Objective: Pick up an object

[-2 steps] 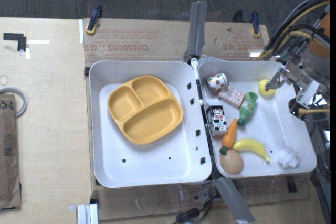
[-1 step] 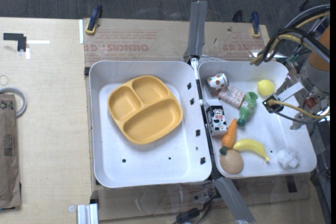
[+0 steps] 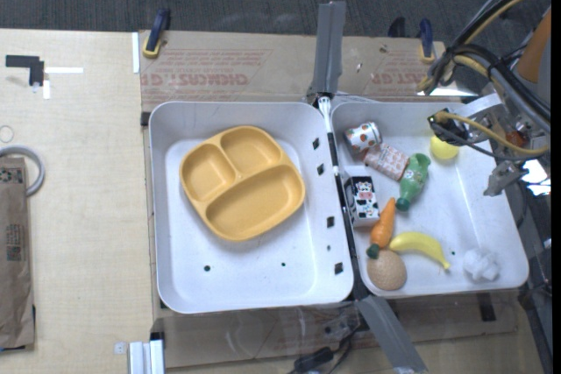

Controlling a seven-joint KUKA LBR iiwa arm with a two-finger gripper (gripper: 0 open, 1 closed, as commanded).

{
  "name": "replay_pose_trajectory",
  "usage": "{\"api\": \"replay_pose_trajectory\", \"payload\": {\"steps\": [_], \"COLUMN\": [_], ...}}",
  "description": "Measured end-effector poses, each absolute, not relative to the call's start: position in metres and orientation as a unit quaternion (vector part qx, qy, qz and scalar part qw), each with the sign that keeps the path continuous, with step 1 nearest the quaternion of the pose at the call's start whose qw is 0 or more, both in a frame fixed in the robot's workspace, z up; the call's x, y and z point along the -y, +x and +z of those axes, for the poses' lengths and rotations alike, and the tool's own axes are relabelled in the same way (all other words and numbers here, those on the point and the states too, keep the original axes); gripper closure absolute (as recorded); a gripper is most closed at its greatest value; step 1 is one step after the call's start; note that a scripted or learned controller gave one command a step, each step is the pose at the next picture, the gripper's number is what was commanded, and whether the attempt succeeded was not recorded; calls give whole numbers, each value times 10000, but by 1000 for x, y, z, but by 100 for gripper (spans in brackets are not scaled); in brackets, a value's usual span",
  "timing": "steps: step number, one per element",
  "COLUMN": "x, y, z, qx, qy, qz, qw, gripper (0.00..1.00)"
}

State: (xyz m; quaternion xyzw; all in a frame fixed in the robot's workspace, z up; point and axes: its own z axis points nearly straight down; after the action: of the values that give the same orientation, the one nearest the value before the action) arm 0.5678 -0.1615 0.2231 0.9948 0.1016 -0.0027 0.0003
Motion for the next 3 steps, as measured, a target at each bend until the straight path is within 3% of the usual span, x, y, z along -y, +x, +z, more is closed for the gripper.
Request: {"api": "replay_pose_trajectory", "payload": {"steps": [1,2,3], "x": [211,184,185], "y": [544,476,477], "z": [155,90,165], "qx": [-1472,-2094,-3025], "qy": [9891,9778,9531], "qz": [-26,-27,-18], "qw": [-5,-14,-6], "gripper": [0,0,0]}}
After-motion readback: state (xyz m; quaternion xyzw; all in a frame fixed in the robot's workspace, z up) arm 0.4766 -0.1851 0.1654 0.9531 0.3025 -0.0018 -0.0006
